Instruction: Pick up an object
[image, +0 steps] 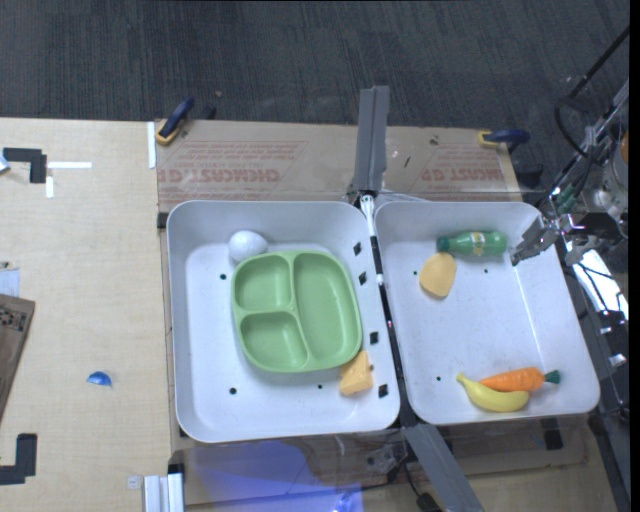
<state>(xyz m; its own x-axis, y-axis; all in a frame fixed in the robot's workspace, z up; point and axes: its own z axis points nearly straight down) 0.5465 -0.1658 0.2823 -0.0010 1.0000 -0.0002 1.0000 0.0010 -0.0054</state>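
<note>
Our end effector sits at the right bin's far right edge, just beside the green bottle. We can't tell if it's wide or narrow; too small and blurred. Nothing looks held.

Candidates in the right bin: the bottle, a yellow wedge near it, plus a banana and carrot touching at the near edge. The left bin has a green divided plate, a white ball, an orange wedge.

Risks, as we judge: the bottle may roll off, or we clip the bin wall, being so close to it.
</note>
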